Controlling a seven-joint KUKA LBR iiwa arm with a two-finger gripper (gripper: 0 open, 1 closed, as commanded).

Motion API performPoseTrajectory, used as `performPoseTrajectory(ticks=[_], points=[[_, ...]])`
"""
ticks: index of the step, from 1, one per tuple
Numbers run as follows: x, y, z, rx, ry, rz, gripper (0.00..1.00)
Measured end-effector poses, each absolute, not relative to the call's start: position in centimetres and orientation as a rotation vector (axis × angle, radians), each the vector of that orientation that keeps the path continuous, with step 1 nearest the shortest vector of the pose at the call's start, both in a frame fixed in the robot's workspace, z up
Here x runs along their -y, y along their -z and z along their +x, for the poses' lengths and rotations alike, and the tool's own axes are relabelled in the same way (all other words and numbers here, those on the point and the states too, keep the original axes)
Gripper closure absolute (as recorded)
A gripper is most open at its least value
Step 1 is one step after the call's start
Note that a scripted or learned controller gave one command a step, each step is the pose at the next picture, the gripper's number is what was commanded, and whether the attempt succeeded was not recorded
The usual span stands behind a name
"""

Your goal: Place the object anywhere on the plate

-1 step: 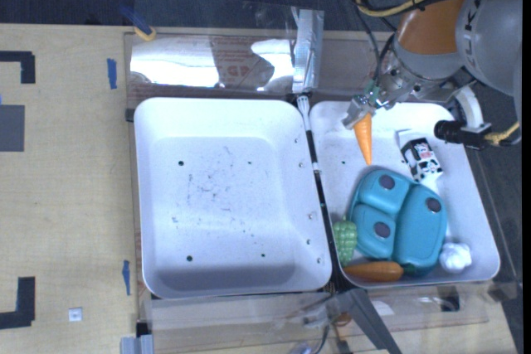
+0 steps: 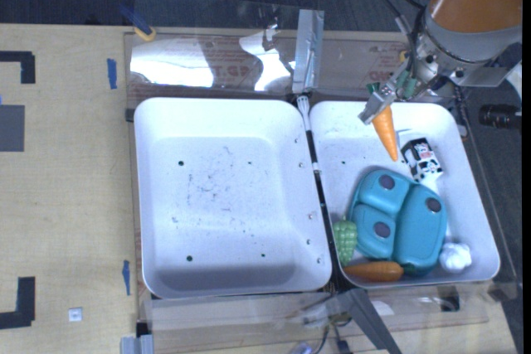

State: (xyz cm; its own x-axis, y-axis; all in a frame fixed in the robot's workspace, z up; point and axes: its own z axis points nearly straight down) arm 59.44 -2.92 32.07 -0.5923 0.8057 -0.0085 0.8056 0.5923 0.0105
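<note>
Camera view, read from the left, gave me the left bin [image 2: 224, 186] with only scuffs on its floor, then the right bin [image 2: 340, 141]. Along that bin's near edge I saw a green toy [image 2: 345, 238] and an orange carrot-like piece [image 2: 374, 269], both touching the blue sectioned plate [image 2: 398, 224]. A white ball [image 2: 455, 258] sat at the plate's right side, and a black-and-white toy [image 2: 421, 159] lay just beyond it. Above the plate's far side the gripper [image 2: 390, 102] was clenched on the leafy top of the orange carrot [image 2: 385, 133], which hung point down. I judged it light, stiff and smooth plastic, apt to swing or slip, so a hold nearer the thick end seemed safer.
</note>
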Motion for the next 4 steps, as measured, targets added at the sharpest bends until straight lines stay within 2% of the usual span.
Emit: performPoseTrajectory(ticks=[1,2,3,4], points=[[-3.6,-22.2,54.2,-2.884,0.002,1.258,1.0],[-10.2,-13.7,58.6,-2.832,0.005,1.376,1.0],[-14.0,-13.1,54.4,-2.839,0.0,1.351,1.0],[-10.1,-10.2,50.2,-2.989,-0.01,0.954,1.0]])
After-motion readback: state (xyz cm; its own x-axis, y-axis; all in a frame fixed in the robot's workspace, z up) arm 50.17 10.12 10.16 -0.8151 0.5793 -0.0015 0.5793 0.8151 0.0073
